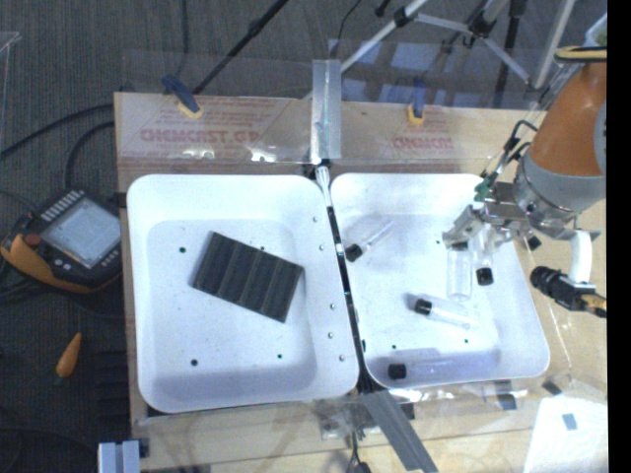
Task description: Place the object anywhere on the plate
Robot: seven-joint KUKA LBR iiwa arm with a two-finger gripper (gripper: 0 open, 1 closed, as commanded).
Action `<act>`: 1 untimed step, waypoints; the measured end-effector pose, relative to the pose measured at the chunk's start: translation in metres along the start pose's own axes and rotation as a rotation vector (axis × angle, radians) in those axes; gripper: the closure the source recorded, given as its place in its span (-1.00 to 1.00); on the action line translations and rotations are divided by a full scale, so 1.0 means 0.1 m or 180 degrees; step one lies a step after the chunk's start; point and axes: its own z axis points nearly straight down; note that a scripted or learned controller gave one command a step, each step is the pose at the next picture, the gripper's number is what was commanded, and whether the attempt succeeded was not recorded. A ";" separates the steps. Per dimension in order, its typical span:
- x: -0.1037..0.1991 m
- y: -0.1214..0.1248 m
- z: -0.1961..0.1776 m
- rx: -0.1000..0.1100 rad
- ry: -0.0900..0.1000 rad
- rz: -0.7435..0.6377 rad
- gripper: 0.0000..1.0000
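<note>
The gripper (pixel 461 236) is positioned over the right bin (pixel 523 358), finger state indeterminate, where clear vials (pixel 441 311) with black caps lie well apart from the dark ribbed plate (pixel 245 275) in the left bin (pixel 148 363); these are judged light, rigid, slippery, best grasped mid-barrel.

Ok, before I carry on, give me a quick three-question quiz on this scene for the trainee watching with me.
1. True or false: the dark ridged plate lies in the right bin.
2. Pick one. The pincer hangs over: A the left bin; B the right bin; C neither bin.
3. Fill in: the clear vials have ___ caps.

Key: 1 false, it lies in the left bin. 2 B. 3 black.
</note>
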 end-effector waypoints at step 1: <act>0.75 0.85 0.31 0.0003 0.0004 -0.0058 1.00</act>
